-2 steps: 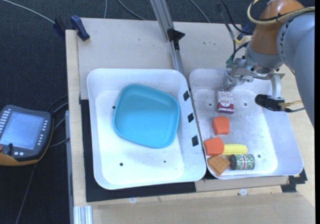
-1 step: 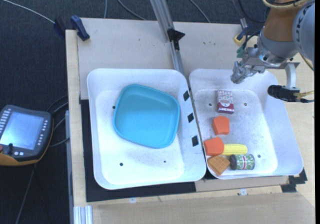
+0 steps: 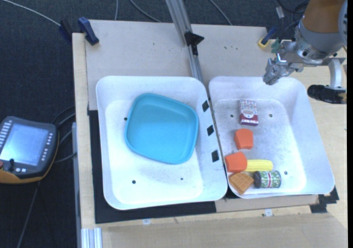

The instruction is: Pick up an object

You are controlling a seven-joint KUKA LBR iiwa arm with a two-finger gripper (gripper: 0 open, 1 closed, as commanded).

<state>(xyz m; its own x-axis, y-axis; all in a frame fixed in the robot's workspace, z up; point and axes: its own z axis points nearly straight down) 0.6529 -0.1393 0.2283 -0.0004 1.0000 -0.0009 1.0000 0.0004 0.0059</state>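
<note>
Gripper (image 3: 271, 77) hung over right bin's (image 3: 314, 125) far rim, nothing in it — finger gap unclear. Nearest obj, red-white box (image 3: 249, 112), lay mid-bin; crowded near-corner items risked a missed grab.

The pale bench (image 3: 143, 48) carries two white bins side by side, the left bin (image 3: 110, 147) and right bin (image 3: 309, 131) (rims touching), toward its front edge.

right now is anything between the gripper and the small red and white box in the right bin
Nothing visible does. The gripper hovers over the far rim of the right bin, and the red and white box lies on bare bin floor just nearer the camera and to its left. The orange block sits beyond the box, out of the path.
</note>
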